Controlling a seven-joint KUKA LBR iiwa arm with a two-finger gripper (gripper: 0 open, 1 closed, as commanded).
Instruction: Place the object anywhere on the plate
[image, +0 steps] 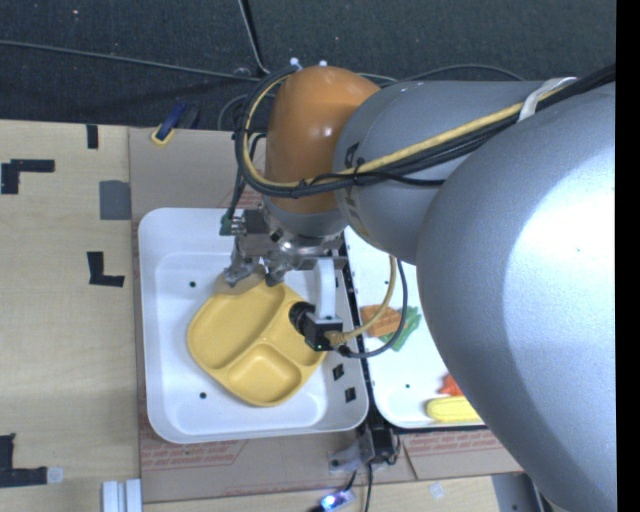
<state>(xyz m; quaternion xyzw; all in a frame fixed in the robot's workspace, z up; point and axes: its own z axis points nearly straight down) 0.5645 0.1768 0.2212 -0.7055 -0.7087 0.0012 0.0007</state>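
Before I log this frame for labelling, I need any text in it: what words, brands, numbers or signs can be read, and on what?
None can be read.
The yellow plate, the left bin and the right bin carry no writing.
The arm shows no legible brand or number.
The black shapes on the bench are plain marks, not letters.

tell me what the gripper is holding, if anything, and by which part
It cannot be told. The gripper sits low over the upper edge of the yellow plate in the left bin, and the wrist hides whatever lies under it.
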